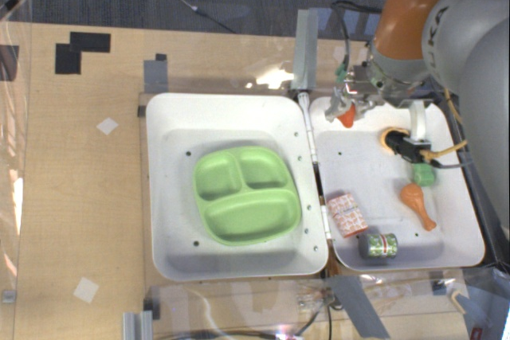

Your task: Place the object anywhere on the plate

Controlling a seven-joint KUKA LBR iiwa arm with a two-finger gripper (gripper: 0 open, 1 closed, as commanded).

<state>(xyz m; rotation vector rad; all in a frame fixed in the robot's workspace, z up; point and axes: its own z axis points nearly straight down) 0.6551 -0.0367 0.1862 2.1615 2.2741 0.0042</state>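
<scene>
Two white bins (231,111) are sitting side by side; gripper (344,109) is pinching an orange object (346,118) above the right bin, apart from the green plate (245,193).

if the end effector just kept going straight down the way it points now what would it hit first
Most likely the floor of the right bin near its far left corner. The end effector points down there, with a small orange-red object at its tip. The other objects lie off that line, though depth is hard to judge from this slanted view.
</scene>
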